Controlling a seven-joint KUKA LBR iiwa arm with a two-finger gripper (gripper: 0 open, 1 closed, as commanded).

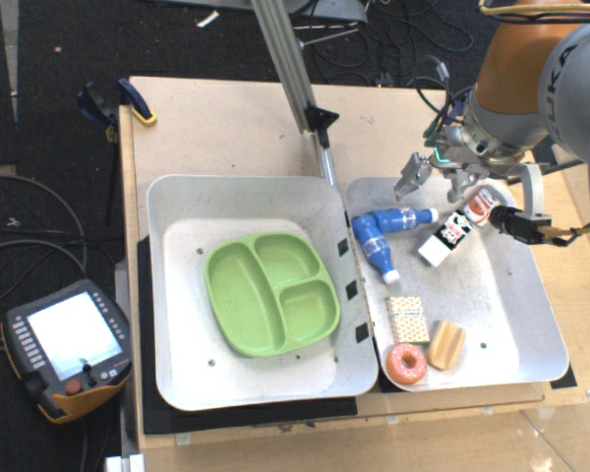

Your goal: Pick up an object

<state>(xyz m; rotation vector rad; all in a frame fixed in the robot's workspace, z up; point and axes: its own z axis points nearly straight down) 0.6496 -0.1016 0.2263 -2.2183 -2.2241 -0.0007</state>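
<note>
Nearest to us in the right bin lie a pink donut and, just to its right, a tan bread roll. Touching the donut's far side is a wafer. None of these looks disturbed by any grasp, as far as we can judge.

Farther back sit two blue bottles, joined in an angle: one points toward us with its white cap near, the other runs right toward the bin's middle. Just right of them lies a small white carton with black marks, and beyond it a red-and-white can, close under the arm.

The gripper hangs over the bin's far edge, above and behind the bottles and carton. Its fingers are spread apart, and we see nothing between them.

So we judge the task barely begun: no object is lifted, and all lie in the bin. Choosing one, descending, closing and raising are all left. The bottles and carton are the closest candidates.

The left bin holds a green divided tray, well apart from the gripper.
</note>
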